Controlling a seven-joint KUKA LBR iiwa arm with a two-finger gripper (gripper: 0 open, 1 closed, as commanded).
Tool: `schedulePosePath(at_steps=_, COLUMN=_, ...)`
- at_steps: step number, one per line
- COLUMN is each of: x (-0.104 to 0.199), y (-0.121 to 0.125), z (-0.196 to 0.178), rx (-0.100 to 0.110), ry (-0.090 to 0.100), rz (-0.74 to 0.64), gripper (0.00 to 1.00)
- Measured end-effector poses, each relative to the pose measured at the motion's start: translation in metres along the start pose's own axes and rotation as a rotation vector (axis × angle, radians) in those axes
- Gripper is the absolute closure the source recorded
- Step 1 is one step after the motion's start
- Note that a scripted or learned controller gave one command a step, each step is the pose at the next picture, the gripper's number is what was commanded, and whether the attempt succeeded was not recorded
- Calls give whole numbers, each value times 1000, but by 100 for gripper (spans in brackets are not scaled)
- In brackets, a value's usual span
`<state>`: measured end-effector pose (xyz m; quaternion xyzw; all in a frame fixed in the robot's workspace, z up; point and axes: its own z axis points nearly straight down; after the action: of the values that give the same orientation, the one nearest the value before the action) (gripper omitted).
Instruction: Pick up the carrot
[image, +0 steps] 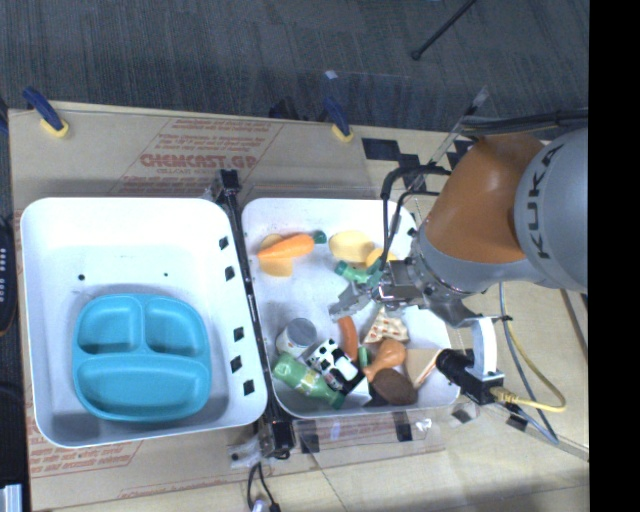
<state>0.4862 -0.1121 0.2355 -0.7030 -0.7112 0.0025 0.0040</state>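
The carrot (284, 248) is orange with a green stub at its right end. It lies flat in the back left part of the right bin (300, 215). My gripper (363, 293) hangs over the middle of that bin, to the right of and nearer than the carrot, and apart from it. Below the gripper lies a thin orange-red stick-shaped piece (347, 331). The wrist and arm (490, 215) cover the bin's right side. Nothing shows held in the gripper.
Around the gripper lie a yellow lemon (350, 243), a green piece (351, 269), a grey can (297, 335), a green bottle (302, 376), a black-and-white toy (334, 361) and brown food pieces (391, 384). The left bin (60, 230) holds a blue divided plate (145, 356).
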Motion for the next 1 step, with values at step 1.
schedulePosePath(at_steps=1, x=-20, y=-4, z=121, rx=-15, ry=-4, rz=-20, gripper=0)
